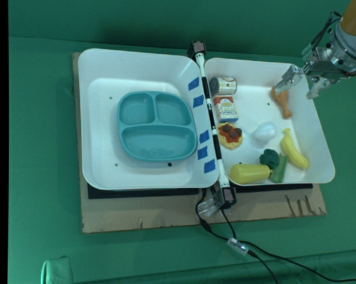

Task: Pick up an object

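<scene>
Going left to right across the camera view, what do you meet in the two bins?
Teal three-compartment plate → small tin can lying on its side → white egg → brown toy chicken drumstick → yellow banana → two-finger gripper at the right bin's far right corner.

A robot lab test bench: green cloth [41, 129] covers backdrop and table, two white bins [100, 76] sit on cardboard [142, 220], toy food [293, 149] inside, cables [255, 256] trailing.

An orange-brown toy drumstick [281, 102] lies in the right bin's [320, 158] far corner, knob end pointing toward the near side.
</scene>
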Available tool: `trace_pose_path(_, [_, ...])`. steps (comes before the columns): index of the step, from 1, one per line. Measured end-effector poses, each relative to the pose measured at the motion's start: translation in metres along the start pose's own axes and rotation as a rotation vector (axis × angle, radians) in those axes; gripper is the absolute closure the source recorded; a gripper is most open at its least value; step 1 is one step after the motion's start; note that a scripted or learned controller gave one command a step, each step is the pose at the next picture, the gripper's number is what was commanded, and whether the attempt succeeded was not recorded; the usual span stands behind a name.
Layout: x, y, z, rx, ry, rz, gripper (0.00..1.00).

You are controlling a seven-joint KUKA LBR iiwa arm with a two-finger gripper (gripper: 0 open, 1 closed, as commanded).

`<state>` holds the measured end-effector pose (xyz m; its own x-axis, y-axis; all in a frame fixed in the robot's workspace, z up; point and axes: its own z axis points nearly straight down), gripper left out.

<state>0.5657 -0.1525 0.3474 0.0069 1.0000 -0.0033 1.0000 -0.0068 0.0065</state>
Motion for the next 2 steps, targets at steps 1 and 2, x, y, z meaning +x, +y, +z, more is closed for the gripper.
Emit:
trace_pose_path(1, [-0.023, -0.069, 0.137, 0.0, -0.002, 0.002, 0.0])
trace_pose_path(2, [-0.026, -0.067, 0.123, -0.013, -0.008, 0.009, 1.0])
